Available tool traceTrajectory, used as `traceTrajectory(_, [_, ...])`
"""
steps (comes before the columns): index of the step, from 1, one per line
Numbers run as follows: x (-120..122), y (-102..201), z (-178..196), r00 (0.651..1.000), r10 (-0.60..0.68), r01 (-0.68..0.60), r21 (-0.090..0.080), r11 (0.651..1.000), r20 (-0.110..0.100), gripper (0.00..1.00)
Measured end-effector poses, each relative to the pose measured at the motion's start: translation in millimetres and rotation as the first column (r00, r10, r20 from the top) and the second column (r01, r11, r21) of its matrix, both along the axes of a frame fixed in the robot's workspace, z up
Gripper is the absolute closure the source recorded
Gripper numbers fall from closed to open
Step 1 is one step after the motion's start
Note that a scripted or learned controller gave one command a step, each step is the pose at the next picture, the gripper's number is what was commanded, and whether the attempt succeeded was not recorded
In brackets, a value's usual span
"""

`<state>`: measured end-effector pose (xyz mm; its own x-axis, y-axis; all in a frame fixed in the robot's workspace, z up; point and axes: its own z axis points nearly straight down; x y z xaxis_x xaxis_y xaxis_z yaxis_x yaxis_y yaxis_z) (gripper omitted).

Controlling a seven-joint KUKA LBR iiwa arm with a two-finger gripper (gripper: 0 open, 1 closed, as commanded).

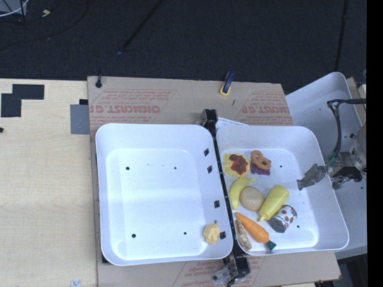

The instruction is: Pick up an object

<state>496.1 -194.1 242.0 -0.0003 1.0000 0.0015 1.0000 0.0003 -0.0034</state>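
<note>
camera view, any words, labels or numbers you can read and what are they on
Red printing on the cardboard sheet behind the bins, left patch: upside down and blurred, not readable.
Red printing on the same sheet, right patch near: also too blurred.
Faint red print on the front cardboard edge: too small.

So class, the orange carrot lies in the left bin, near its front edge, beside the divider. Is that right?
Not quite. The camera view shows the carrot in the right bin, near its front edge, beside the divider. The left bin holds a small pale yellow lump instead.
</note>
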Motion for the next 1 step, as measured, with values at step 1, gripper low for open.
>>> traceTrajectory(1, [79.8, 30.7, -162.1, 1.000, 0.004, -0.004, -0.001, 1.000, 0.003, 0.00])
